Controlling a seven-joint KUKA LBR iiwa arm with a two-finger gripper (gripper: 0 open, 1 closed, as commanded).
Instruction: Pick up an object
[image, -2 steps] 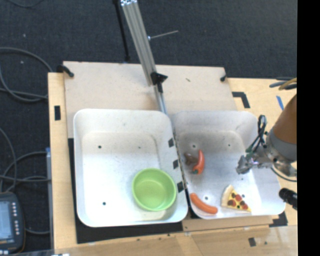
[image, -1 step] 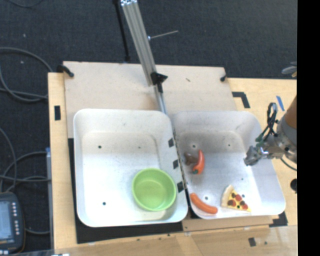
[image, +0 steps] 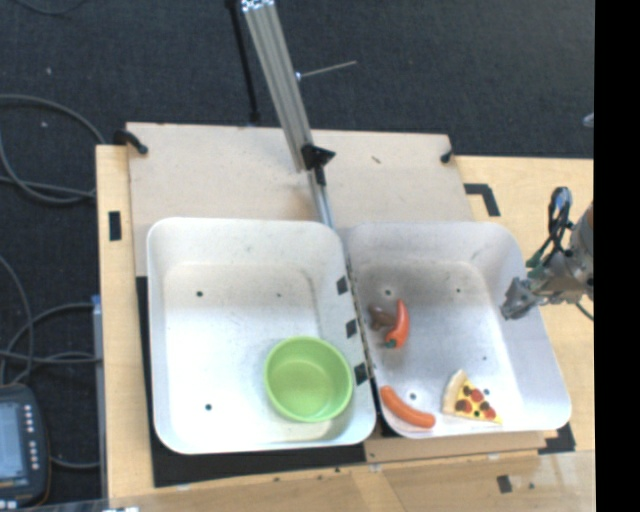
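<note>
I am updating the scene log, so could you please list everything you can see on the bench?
Bins: 2, white, side by side on the bench; left, right.
Bowl: 1, green, left bin, near corner by the divide.
Carrot: 1, orange-red, right bin, left side.
Hot dog: 1, orange-red, right bin, near edge.
Pizza slice: 1, yellow with red spots, right bin, near edge.
Metal rail: 1, grey, slanting from the top.
Hand: 1, grey, over the right bin's right rim.

This is a robotics lab or test cell. A plywood bench (image: 420, 170) stands on dark carpet (image: 450, 60), carrying two shallow white bins (image: 200, 250) of toy food. An aluminium rail (image: 285, 90) slants overhead, loose cables (image: 30, 140) trail across the floor, and a handheld control pendant (image: 20, 445) lies at the left.
</note>
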